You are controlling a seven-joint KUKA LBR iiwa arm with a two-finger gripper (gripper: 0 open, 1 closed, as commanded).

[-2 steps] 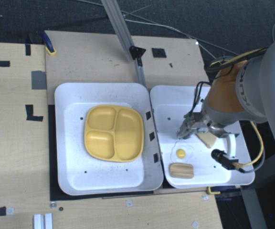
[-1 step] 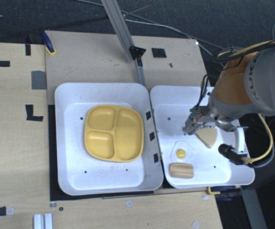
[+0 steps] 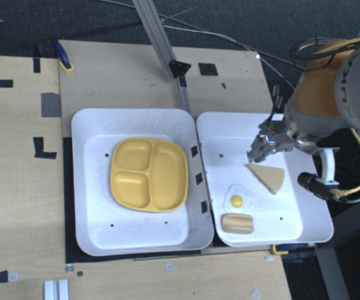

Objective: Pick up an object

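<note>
Hand [image 3: 261, 150] hovering in right bin [image 3: 230, 127], just above-left of cheese wedge [image 3: 269, 177]. Wedge lying flat, point toward hand, wide end away. Finger spread impossible to tell; nothing seen held. Fried egg [image 3: 237, 199], bread roll [image 3: 237, 223] below wedge.

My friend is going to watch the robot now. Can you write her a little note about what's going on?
Gripper: low in the right bin, just above the tip of the cheese wedge. I can't tell whether it has grabbed anything.
Things: the cheese wedge, a toy fried egg and a little bread roll all lie in the right bin. A yellow divided plate sits in the left bin.
Done: the arm has reached the wedge.
Left: grip one thing and lift it.
</note>
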